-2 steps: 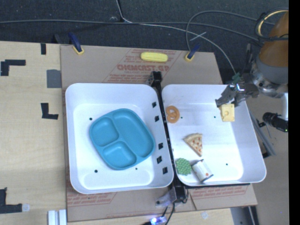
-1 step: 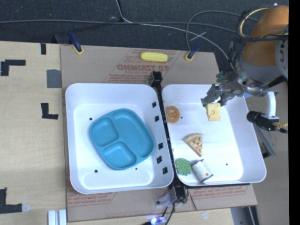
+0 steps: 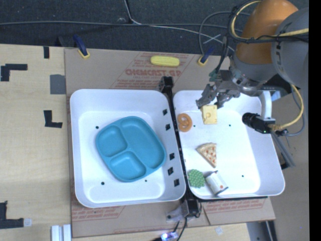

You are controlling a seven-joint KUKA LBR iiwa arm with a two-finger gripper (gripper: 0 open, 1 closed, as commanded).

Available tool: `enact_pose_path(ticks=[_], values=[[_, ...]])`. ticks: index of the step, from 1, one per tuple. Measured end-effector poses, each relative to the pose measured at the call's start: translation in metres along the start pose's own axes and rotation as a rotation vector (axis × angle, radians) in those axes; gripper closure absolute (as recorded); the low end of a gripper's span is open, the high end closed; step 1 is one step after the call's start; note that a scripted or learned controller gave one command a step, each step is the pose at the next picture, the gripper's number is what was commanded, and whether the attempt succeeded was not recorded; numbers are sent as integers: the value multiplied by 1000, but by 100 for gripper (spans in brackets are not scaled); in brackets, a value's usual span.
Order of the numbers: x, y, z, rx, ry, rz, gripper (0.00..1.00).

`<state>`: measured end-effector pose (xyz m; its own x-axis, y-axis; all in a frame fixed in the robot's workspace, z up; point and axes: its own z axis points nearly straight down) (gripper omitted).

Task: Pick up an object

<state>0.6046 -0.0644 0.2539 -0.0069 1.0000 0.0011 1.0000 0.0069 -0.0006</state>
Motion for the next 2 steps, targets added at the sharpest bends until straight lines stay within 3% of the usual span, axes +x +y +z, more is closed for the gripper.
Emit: enact_pose_path(ticks=[2], values=[[102,24,-1,0,-1,1,100]])
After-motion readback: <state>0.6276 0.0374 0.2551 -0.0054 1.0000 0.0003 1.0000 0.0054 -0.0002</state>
